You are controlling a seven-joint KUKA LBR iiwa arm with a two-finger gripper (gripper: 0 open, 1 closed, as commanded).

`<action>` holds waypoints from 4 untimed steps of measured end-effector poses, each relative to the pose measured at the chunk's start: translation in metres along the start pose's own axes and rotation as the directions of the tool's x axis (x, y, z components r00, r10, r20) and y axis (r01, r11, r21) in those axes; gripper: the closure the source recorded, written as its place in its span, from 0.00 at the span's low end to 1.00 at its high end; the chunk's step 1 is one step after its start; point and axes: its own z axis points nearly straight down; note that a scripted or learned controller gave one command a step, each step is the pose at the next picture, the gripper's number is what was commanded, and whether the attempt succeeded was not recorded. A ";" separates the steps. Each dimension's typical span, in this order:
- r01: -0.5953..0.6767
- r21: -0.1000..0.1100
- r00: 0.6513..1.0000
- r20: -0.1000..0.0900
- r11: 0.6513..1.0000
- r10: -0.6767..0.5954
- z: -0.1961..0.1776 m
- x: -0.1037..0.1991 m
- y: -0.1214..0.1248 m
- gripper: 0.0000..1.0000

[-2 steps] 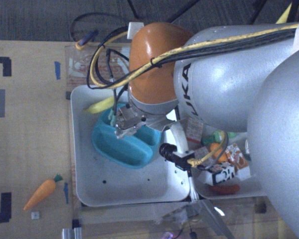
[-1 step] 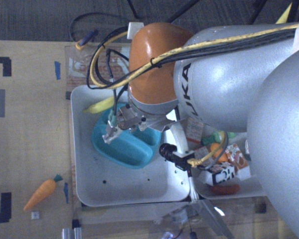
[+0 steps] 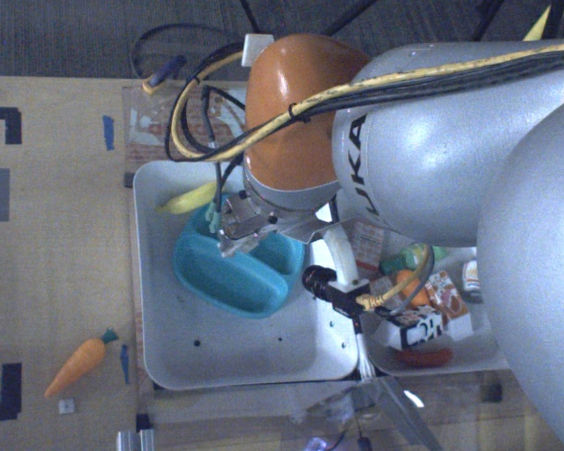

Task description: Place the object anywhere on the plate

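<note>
The gripper (image 3: 227,238) is hovering over the blue plate (image 3: 233,275); a yellow banana (image 3: 186,198) is lying just beside it.

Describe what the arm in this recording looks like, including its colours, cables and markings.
The bulky, rounded grey arm has a glossy orange band above the wrist and dark "UKA" lettering on its casing. A yellow cable and black cables loop beside the band, the yellow one continuing along the casing. The small metal pincer is silvery grey.
</note>
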 end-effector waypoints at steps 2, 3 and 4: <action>0.000 -0.002 1.000 0.000 1.000 0.000 -0.010 0.000 0.001 1.00; -0.059 0.006 0.998 0.001 0.998 0.059 0.008 0.014 -0.044 1.00; -0.060 0.005 0.998 0.001 0.998 0.060 0.008 0.014 -0.044 0.00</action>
